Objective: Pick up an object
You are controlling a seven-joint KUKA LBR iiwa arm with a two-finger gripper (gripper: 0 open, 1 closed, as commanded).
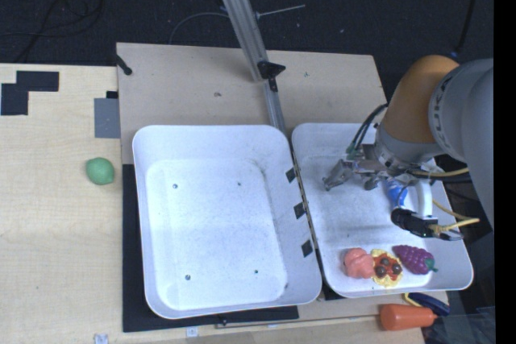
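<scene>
Below the gripper (343,176) (whether its fingers were apart or together, I couldn't tell) lay three toys: one peach-coloured lump (357,263), one yellow-red piece (387,267), one purple grape cluster (413,258).

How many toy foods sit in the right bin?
3, in a row along the near edge of the right bin: a pink fruit, a yellow piece, and purple grapes. The arm may hide others.
</scene>
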